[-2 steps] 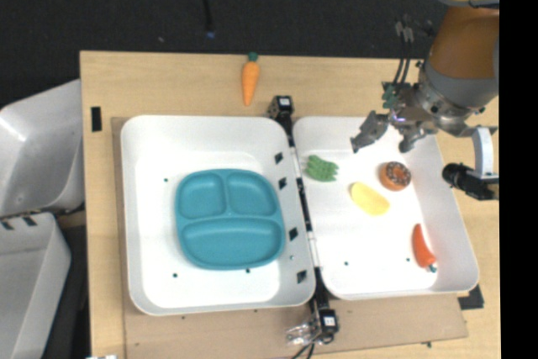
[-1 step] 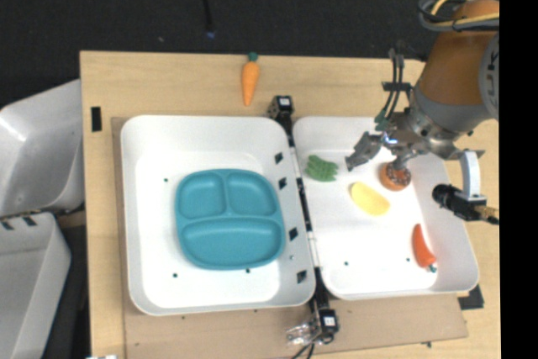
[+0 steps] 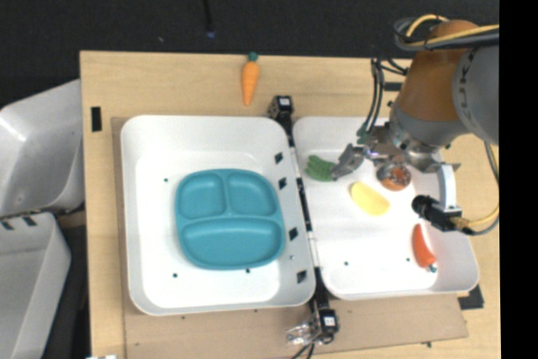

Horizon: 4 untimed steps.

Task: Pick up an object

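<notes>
Tool hung low in right bin, fingers parted, gripping nothing, tips just beside green object near the bin's left wall. Object looked small, light, likely smooth plastic; best pinched across its narrow middle.

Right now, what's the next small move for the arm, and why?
Probably a short drop onto the green item. The gripper sits right beside it in the right bin, nearer than the yellow piece or the red one, and no item shows between its fingers.

Wood bench w/ 2 white bins, toy carrot.
</notes>
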Available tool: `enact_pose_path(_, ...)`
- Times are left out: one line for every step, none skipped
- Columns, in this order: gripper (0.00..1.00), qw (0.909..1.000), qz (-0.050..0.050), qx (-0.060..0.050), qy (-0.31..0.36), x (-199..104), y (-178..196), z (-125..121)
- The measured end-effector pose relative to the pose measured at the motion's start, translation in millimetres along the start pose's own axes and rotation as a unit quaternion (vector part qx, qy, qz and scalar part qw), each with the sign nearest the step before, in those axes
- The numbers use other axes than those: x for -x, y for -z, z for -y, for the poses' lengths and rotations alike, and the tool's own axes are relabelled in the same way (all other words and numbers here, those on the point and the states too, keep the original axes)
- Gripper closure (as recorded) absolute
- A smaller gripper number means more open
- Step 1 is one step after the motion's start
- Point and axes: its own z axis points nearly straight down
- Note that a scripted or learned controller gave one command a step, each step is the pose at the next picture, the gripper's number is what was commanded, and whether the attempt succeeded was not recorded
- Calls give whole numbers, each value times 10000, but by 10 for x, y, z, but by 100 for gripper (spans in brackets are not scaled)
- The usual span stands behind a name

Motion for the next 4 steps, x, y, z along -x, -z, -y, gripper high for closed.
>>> enact_pose_path(0, 10000, 0, 0, -2, 60, -437, 37)
enact_pose_path(100, 10000, 1, 28, -21, 67, -307, 25)
enact_pose_path(100, 10000, 6, 43, -30, 144, 149, -5)
enact_pose_path(100, 10000, 4, 41, 18, 159, 683, -16)
